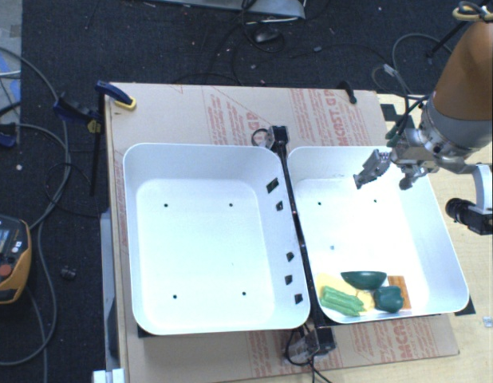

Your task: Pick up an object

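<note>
Gripper [388,168], apparently spread wide and empty, hangs over the right bin's [438,214] far end; the toys [364,290] cluster at its near edge, so descend squarely over one.

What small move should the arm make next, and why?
Probably carry the gripper toward the near end of the right bin. It hangs open, holding nothing, over the far end, while the green objects all lie together at the near end.

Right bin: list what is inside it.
The right bin holds a dark green bowl, a green pickle-shaped toy, a teal lump, with yellow and orange pieces partly hidden underneath.
</note>
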Controlling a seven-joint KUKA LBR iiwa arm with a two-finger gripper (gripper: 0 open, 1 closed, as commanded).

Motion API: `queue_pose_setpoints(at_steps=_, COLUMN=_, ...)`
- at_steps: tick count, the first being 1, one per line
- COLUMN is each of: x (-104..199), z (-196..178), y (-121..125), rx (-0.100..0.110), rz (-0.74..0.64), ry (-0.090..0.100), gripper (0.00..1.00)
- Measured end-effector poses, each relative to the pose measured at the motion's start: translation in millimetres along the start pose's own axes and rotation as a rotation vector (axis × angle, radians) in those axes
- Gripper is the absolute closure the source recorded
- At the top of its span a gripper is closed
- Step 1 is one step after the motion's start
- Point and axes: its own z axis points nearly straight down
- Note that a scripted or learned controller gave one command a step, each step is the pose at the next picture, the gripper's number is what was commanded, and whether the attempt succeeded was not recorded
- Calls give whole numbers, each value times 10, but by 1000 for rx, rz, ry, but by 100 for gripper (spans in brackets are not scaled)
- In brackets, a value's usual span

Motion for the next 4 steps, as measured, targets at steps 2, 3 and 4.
queue_pose_setpoints(at_steps=2, x=-75, z=874, y=-47, rx=3, rz=0, ry=1, gripper=0)
queue_pose_setpoints(at_steps=3, x=-19, z=1422, y=27, rx=5, rz=0, ry=1, gripper=0)
queue_pose_setpoints(at_steps=4, x=-25, z=1291, y=41, rx=-1, rz=0, ry=0, gripper=100)
